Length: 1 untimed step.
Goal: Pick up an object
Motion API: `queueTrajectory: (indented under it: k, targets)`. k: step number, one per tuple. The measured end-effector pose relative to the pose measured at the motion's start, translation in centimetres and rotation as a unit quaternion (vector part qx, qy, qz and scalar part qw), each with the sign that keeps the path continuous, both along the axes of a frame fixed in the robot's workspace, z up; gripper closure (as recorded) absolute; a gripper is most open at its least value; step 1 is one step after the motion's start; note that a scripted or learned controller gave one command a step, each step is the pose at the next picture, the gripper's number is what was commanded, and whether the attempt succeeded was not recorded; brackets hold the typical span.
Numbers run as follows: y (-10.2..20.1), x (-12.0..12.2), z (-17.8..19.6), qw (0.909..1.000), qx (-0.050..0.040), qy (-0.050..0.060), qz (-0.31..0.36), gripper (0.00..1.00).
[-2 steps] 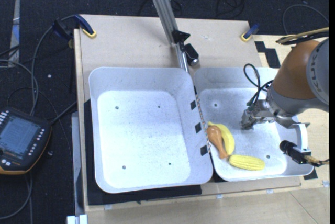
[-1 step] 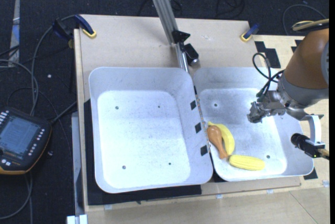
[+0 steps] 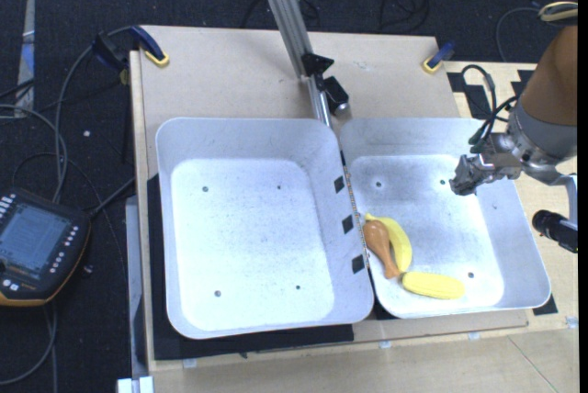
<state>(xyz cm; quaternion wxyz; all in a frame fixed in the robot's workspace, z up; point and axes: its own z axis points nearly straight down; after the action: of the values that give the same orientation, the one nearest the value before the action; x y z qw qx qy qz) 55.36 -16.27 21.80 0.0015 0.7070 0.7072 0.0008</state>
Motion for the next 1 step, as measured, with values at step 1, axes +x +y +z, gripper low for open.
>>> queueTrajectory:
  k: [1]
  targets:
    - [0.0, 0.07, 5.21, 1.0, 0.0, 0.0, 0.0, 1.0]
